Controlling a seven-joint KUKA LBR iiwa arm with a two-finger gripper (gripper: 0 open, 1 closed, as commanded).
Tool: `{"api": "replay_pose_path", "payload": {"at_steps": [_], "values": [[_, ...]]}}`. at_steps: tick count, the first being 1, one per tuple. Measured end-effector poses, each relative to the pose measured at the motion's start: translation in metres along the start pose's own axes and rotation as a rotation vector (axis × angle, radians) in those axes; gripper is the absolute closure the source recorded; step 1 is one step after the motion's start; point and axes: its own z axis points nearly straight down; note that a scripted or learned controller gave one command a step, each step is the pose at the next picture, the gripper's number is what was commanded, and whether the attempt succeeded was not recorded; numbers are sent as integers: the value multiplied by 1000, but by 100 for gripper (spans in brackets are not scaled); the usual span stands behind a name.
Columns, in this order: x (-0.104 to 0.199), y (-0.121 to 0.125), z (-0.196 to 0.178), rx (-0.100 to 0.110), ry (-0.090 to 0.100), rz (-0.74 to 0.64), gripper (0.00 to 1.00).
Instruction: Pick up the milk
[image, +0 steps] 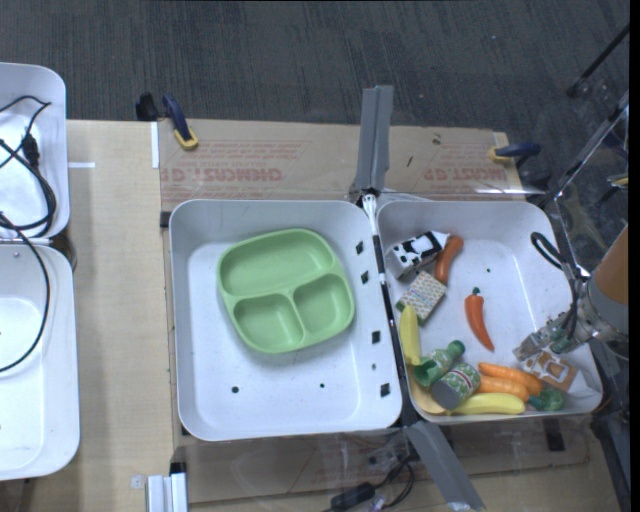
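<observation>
One milk carton (416, 253) top-left of rt bin (510, 225); jaws' state unclear.

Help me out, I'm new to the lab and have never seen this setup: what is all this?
One fixed camera looks down at a slant on a bench with two shallow white bins. The left bin has a green divided plate. The right bin has toy food: a black-and-white milk carton, which the robot should pick up, carrots, bananas and a green bottle. The robot arm reaches in from the right; its gripper sits low at the right bin's far side, away from the milk carton.
</observation>
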Motion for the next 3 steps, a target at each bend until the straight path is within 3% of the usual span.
{"api": "replay_pose_path", "payload": {"at_steps": [1,2,3], "values": [[45,17,-89,7,0,167,100],[45,17,-89,7,0,167,0],[-29,72,5,7,6,29,0]]}}
